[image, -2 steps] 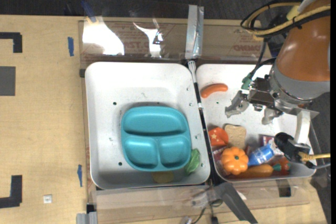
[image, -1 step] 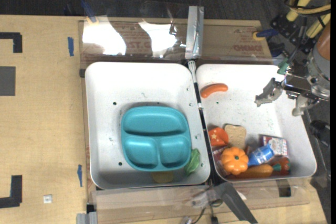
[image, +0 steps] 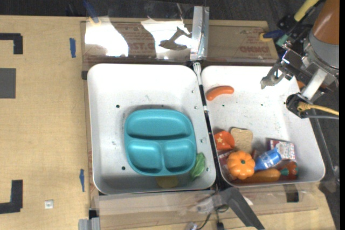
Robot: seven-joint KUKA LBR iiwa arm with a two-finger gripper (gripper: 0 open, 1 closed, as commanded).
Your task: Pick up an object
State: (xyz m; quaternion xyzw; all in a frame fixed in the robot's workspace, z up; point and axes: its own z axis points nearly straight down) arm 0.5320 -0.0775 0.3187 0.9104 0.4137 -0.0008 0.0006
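No object has yet been picked. The candidates are gathered in the right bin (image: 302,116): an orange sausage (image: 220,92) alone near its upper left, and a pumpkin (image: 241,164), bread slice (image: 242,139) and small packages heaped along its near edge. The hand (image: 275,77) is seen above the bin's upper right, well apart from them; its state cannot be told. Nothing is held, so the whole grasp is judged to remain.

The arm (image: 328,35) is cut off by the right edge, so most of its length is lost. The gripper (image: 268,81) is too small to read its fingers. A green thing (image: 198,165) and a yellowish one (image: 168,182) lie partly hidden under the teal tray (image: 159,140). Toys in the right bin's (image: 253,102) near corner overlap, hiding one another.
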